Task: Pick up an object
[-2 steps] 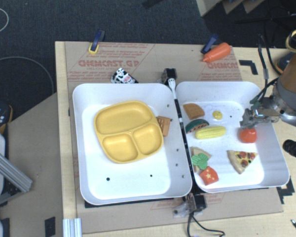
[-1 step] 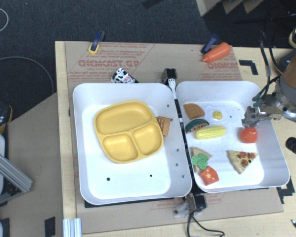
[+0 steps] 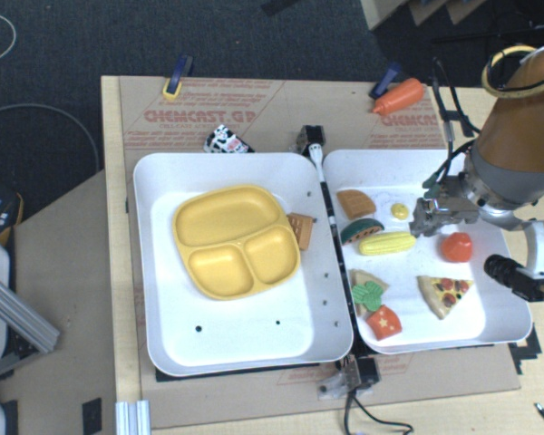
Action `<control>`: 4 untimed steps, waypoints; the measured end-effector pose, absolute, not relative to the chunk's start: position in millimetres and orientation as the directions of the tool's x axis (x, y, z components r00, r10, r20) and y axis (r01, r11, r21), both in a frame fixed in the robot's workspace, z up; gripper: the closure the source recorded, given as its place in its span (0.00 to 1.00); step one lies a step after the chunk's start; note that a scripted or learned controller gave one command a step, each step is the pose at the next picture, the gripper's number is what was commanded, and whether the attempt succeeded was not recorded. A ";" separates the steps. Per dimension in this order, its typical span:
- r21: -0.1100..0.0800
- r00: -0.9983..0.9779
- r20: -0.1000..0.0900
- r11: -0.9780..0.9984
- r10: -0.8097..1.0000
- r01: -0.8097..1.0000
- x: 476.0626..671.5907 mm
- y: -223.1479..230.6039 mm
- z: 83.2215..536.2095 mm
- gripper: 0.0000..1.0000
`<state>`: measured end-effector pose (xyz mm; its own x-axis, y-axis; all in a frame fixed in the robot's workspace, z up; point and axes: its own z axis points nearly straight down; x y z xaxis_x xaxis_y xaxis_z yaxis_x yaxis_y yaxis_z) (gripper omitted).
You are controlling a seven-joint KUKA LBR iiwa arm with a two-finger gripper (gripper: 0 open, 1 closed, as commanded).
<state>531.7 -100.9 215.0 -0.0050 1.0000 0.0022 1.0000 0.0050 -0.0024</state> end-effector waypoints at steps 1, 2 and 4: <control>-0.003 -0.005 0.002 0.005 1.000 1.000 536.9 -46.4 207.6 1.00; -0.003 -0.006 0.003 0.006 1.000 1.000 539.1 4.1 204.5 1.00; 0.003 -0.004 0.001 0.004 1.000 1.000 535.4 86.0 232.0 1.00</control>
